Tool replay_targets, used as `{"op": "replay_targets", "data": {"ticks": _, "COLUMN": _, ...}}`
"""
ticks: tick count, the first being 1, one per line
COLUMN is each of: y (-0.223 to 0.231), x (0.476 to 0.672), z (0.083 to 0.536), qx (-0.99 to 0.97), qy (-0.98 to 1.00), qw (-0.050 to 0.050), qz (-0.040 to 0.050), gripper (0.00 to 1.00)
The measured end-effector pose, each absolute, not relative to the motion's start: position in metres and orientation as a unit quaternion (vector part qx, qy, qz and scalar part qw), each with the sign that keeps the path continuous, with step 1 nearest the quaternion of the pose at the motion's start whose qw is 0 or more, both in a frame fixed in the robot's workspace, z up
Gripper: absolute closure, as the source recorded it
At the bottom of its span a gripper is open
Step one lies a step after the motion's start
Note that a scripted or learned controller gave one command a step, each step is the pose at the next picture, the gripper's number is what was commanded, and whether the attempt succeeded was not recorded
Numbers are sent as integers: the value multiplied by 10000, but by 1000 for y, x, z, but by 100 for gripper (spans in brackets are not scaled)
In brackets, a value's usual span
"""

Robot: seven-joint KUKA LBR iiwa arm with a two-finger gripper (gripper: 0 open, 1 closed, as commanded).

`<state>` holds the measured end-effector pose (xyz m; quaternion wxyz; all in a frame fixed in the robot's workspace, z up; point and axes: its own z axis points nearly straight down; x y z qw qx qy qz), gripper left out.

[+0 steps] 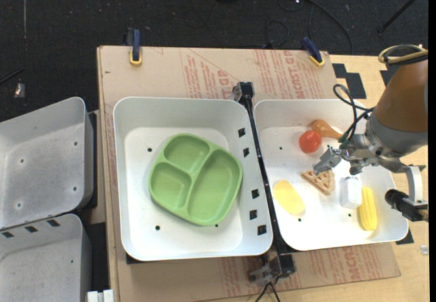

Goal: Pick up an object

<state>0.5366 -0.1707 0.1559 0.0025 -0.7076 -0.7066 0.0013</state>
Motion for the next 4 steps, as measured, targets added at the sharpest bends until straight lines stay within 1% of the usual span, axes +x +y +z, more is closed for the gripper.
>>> {"op": "replay_targets", "data": {"ticks": 1, "y": -179, "x": 536, "z": 108, "qx": -7077, "qy": -7066, "qw": 8, "qz": 6, "gripper": 0}}
{"op": "replay_targets", "data": {"ticks": 2, "y": -179, "x": 537, "z": 120, "qx": -7080, "qy": -7062, "qw": -1, "qz": 1, "gripper": 100}}
{"op": "replay_targets", "data": {"ticks": 3, "y": -178, "x": 538, "z": 184, "qx": -7064, "qy": -7078, "qw": -30, "qz": -15, "gripper": 100}}
{"op": "replay_targets", "data": {"ticks": 4, "y": -181, "x": 538, "z": 227, "qx": -7064, "qy": -7078, "qw": -30, "qz": -12, "gripper": 100}}
